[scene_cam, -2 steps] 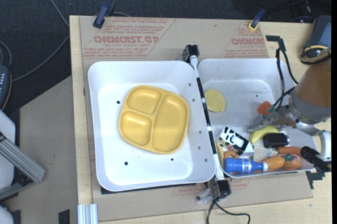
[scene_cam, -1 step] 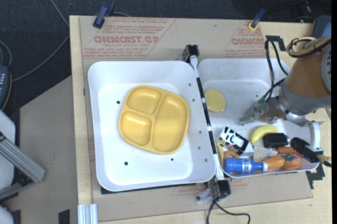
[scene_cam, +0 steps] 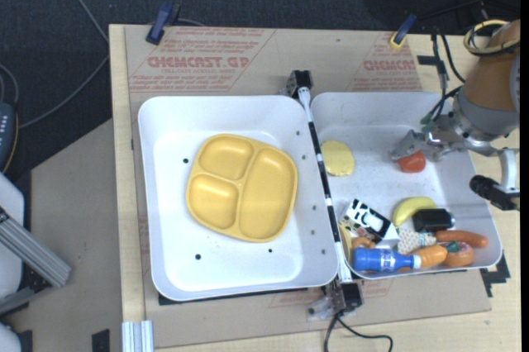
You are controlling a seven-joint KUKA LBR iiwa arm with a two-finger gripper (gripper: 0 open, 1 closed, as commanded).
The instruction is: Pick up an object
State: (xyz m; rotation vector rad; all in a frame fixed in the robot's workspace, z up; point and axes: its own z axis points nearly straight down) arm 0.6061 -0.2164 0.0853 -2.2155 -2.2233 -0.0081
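My gripper hangs low over the upper right part of the right bin, at the end of the grey arm with its orange band. A small red round object lies right under the gripper, partly covered by it; I cannot tell whether they touch. A flat yellow round piece lies to its left, near the bin's left wall. A banana, a black block, an orange carrot-like piece and a blue bottle crowd the bin's front.
A yellow divided plate sits in the middle of the left bin. A black-and-white patterned item lies by the divider between the bins. Blue clamps hold the board at the back edge.
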